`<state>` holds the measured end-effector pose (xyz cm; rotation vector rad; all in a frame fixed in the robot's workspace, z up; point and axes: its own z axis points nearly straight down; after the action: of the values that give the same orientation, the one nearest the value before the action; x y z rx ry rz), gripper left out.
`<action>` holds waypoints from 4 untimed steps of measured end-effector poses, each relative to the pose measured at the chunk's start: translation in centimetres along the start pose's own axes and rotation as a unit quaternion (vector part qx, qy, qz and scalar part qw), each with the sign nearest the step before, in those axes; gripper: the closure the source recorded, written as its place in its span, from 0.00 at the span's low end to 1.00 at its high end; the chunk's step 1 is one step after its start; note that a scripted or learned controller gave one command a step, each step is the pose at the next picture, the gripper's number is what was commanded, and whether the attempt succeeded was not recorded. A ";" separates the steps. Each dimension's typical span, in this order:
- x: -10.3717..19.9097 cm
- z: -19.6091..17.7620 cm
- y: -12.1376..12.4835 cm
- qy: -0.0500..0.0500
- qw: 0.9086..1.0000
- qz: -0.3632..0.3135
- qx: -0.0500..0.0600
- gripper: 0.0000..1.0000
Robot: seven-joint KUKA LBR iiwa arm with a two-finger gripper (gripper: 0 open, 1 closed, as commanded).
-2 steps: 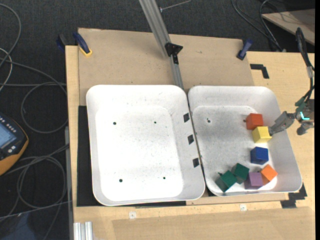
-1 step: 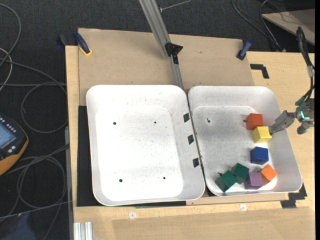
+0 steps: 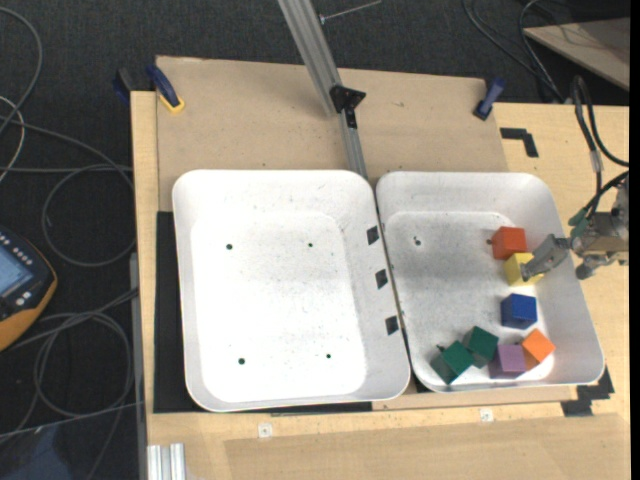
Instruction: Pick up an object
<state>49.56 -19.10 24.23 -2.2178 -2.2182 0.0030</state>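
My gripper hung just beside the yellow block, which lay slightly leftward; grip state, I couldn't tell.

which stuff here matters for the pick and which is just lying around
For the job:
hand
yellow block
orange-red block
blue block
green blocks
purple block
orange block
right bin

Lying about:
left bin
blue clamps
cables
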 end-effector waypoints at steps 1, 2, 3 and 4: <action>-0.5 4.8 0.8 0.000 1.000 0.000 0.000 0.00; -0.8 11.1 0.5 0.001 1.000 0.000 0.001 0.00; -0.9 9.6 0.7 -0.001 1.000 0.000 -0.004 1.00; -1.4 4.5 0.0 -0.002 1.000 0.000 -0.006 1.00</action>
<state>49.52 -20.52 19.77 -2.2254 -2.2267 -0.0039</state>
